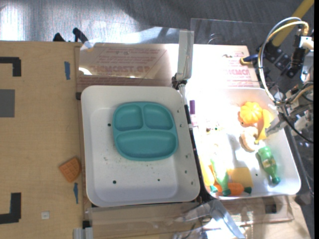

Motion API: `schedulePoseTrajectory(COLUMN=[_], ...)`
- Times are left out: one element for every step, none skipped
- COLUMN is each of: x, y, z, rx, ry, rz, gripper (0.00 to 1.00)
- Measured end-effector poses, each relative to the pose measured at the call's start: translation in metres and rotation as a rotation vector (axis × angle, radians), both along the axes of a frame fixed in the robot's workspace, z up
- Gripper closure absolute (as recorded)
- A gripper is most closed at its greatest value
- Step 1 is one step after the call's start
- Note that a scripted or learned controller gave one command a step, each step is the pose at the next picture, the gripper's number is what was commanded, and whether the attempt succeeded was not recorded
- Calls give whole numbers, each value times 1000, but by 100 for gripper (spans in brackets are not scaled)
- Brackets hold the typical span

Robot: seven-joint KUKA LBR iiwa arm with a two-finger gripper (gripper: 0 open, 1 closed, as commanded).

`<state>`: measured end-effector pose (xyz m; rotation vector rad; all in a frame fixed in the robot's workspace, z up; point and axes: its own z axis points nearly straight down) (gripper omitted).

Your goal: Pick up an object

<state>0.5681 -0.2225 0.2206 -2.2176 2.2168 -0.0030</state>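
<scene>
Toys piled in the right bin, gripper coming in at its right edge

An orange toy (250, 113) sits just left of the gripper (275, 126), with a round beige piece (247, 140) below it and a green bottle (267, 164) lower down, near a yellow block (240, 175). Can't tell the gripper's state. The left bin (94, 148), farther left, holds a teal divided plate (144, 130).

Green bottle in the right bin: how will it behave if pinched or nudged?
The green bottle lies on its side on the right bin floor, so its round body will probably roll when nudged. It looks like smooth toy plastic: likely light, stiff, perhaps slippery. Free space around it; the yellow block sits apart.
</scene>
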Motion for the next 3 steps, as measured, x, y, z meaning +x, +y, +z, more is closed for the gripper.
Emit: schedulePoseTrajectory(x=[-10,1,75], y=[13,13,16], z=[-123,-133,-133], rx=[2,8,4], ry=[-4,1,-3], rz=[11,-46,-7], gripper=[0,0,0])
